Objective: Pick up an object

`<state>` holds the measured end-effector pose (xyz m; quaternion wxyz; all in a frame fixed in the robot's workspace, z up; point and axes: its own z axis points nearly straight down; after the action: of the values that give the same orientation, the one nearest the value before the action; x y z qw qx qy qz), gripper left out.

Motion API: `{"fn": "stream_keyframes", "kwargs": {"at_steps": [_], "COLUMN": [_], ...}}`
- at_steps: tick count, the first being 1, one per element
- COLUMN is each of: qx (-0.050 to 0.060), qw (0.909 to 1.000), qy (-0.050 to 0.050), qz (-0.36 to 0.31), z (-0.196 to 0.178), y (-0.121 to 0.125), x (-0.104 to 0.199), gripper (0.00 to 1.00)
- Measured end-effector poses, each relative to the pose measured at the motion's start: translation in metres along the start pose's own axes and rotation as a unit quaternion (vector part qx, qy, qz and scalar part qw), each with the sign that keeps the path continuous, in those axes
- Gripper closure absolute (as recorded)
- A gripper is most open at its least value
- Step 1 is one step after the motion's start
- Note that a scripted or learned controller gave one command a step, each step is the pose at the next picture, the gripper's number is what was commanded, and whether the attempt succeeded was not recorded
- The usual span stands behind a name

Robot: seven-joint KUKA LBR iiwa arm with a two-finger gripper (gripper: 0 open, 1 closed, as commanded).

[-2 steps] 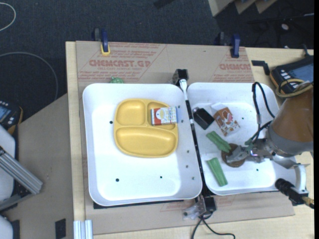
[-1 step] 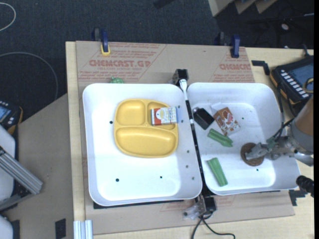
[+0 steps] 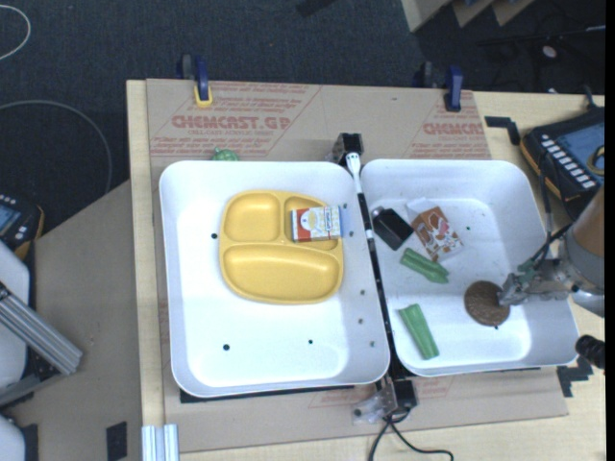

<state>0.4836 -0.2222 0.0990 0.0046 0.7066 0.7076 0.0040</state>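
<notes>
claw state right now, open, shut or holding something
Claw: cannot be told. It sits low in the right bin, right beside the brown round object, but the view is too small to settle a grasp.

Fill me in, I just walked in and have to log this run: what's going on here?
A robot arm reaches in from the right, its pincer low in the right bin, right beside a brown disc. Whether it grips the disc is unclear. Two green sticks, a black block and a snack packet also lie there. In the left bin, a yellow tray holds a small carton.
</notes>
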Motion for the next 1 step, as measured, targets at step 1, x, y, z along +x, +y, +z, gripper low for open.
{"fn": "stream_keyframes", "kwargs": {"at_steps": [1], "qx": [0.0], "qw": [1.0], "qy": [-0.004], "qz": [0.001], "z": [0.0094], "y": [0.0199], "x": [0.0779], "gripper": [1.0]}}
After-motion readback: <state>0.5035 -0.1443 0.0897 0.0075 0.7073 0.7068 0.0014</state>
